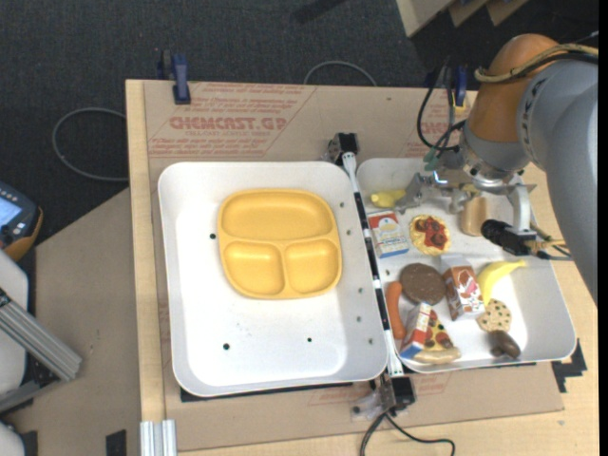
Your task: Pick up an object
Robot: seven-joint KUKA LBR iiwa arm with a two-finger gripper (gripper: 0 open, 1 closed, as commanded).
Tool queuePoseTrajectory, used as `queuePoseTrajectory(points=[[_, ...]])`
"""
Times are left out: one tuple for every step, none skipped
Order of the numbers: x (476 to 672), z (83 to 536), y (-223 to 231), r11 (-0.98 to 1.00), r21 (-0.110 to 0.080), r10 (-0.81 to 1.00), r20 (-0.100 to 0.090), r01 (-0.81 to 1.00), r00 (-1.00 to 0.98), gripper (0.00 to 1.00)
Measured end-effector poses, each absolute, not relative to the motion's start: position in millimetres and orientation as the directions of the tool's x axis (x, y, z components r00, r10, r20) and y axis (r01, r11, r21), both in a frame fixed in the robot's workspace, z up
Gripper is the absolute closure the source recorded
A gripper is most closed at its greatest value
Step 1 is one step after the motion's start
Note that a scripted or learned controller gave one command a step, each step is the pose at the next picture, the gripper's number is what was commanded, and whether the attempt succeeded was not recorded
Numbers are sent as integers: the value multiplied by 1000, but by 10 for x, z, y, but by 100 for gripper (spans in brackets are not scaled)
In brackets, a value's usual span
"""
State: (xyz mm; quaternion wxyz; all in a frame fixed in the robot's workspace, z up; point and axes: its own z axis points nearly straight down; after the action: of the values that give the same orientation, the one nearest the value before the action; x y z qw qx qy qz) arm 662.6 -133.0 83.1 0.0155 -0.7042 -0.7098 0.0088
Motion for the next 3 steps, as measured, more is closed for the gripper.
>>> queuePoseTrajectory(points=[[6012, 846, -1494, -3, -6, 1000, 1, 1000, 3, 0], [5176, 846, -1067, 0, -6, 1000, 3, 1000, 0, 0], [5747, 851, -1442, 0, 5, 1000, -3, 1000, 0, 0]])
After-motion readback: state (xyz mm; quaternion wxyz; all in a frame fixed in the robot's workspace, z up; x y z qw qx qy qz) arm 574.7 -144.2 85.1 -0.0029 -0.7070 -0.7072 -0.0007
